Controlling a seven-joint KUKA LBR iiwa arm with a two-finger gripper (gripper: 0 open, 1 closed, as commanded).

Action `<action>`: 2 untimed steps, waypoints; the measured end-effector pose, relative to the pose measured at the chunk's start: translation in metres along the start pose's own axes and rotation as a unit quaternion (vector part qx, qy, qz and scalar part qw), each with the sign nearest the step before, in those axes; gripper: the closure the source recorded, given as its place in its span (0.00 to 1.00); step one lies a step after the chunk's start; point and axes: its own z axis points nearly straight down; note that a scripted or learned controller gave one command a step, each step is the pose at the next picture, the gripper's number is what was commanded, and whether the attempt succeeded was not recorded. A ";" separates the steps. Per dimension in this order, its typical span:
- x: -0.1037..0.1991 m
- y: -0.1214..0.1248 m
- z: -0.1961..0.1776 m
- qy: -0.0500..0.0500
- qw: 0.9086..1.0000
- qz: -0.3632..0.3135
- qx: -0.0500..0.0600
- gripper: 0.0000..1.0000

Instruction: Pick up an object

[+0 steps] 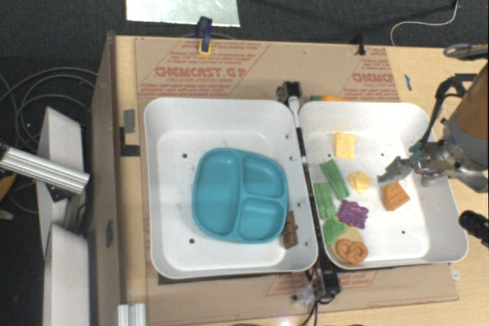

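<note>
Nearest you, at the front edge of the right bin (439, 244), a pretzel-shaped toy (351, 249) is lying beside a small green piece (334, 229), with a purple grape-like cluster (353, 213) just behind them. Along that bin's left wall you are seeing two long green pieces (329, 183), one behind the other. A little farther in, a small yellow lump (359, 181) is sitting near the middle, and an orange block (395, 197) is resting to its right. The gripper (396, 169) is hovering just above and behind that orange block; you cannot tell from this angle whether its grip is wide or narrow, and nothing is showing between the tips. Farther back, a pale yellow cheese-like square (344, 145) is lying flat. In the left bin (164, 126), a teal divided plate (238, 195) is sitting in the middle, and a small brown piece (290, 230) is lying against the right wall, touching the plate's front corner.
</note>
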 end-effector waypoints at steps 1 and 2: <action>0.046 0.000 0.114 0.003 1.000 -0.002 0.006 0.00; 0.036 -0.010 0.139 0.001 1.000 0.001 0.002 0.00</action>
